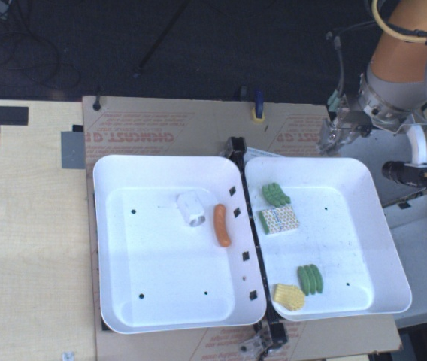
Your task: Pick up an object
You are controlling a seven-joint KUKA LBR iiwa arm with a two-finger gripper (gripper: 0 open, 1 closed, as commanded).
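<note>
Arm parked high at upper right, beyond the back corner of the right bin (pixel 379 224). Orange band and grey wrist plain to see. The claw (pixel 339 135) hangs over the cardboard sheet (pixel 161 130) that lies on the desk (pixel 25 232), outside either bin and above no object. It is small, dark and set against clutter, so I cannot tell how it is set; nothing visible is carried in it.

Left bin (pixel 116 201): a white cup-like cylinder (pixel 192 208) on its side, open end toward the camera, and just right of it an orange sausage-shaped piece (pixel 222 226) lying lengthwise near the divider. The two are close but apart.

Right bin: a green ridged piece (pixel 276 195) near the back left, with a patterned flat block (pixel 279 219) just in front of it, possibly touching. Toward the front, a second green ridged piece (pixel 310 279) beside a yellow corn-like lump (pixel 289 297), which sits close against the front left wall.

Judgement: the pick has not begun. Any of the six would serve. The right-bin items lie nearer the arm. The back green piece and the block crowd each other, and the yellow lump hugs the wall, leaving poor room on that side. The front green piece looks the most open of those four.
</note>
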